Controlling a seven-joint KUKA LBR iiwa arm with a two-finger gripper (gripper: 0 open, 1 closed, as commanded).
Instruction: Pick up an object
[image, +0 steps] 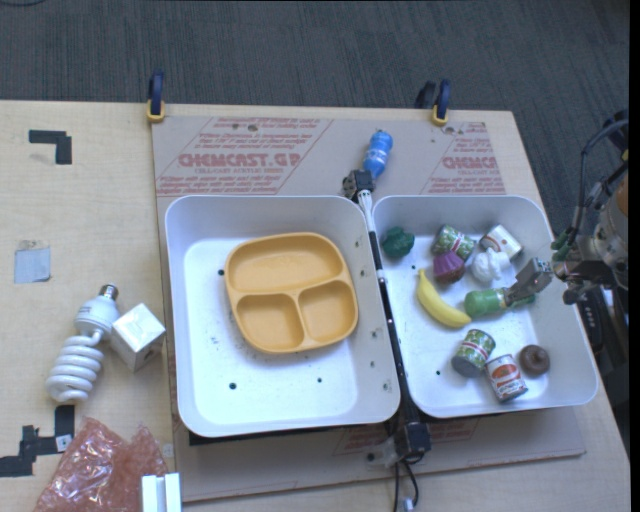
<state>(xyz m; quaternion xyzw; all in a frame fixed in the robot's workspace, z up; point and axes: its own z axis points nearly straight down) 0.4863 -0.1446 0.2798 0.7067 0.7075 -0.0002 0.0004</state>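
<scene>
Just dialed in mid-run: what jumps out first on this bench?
The orange tray in the left bin stands out first. Next comes the clutter in the right bin: a banana, two cans and small toys, with the hand reaching in from the right. A spiral bulb lies on the bench to the left.

The arm (610, 235) is running off the frame at three o'clock. The claw (527, 285) is sitting too small to tell its grip. At seven o'clock, the red crinkled bag (100, 470) is being cut by the bottom edge.
</scene>
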